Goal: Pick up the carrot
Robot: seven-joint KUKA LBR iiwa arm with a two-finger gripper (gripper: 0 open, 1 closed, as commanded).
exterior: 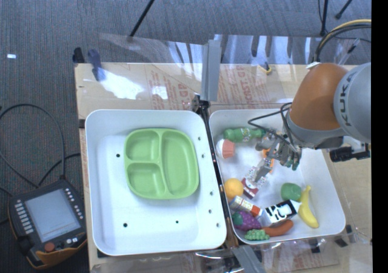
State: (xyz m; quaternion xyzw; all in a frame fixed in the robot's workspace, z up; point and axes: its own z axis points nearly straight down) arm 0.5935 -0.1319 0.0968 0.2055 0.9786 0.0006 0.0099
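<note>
While the grey arm (339, 108) with its orange band is reached in from the right, the gripper (285, 155) is seen poised over the middle of the right bin (337, 205), and whether anything is clamped there, or how it is set, cannot be told from this angle. The carrot (265, 163), a small orange piece, is spotted just left of and below the gripper, close against it, though contact cannot be confirmed. Below it a red-and-white packet (251, 185) is laid out, and an orange fruit (233, 188) is parked beside that near the bin's left wall. A green bottle (242, 134) is found along the far side, with a round orange-and-white item (226, 149) just beneath it. Down at the near edge, purple grapes (246, 219), a red sausage (279, 228), a black-and-white carton (280, 210), a green pepper (291, 192) and a yellow banana (309, 207) are crowded together. Over in the left bin (103, 229), a green divided plate (162, 162) is set flat near the middle.
</note>
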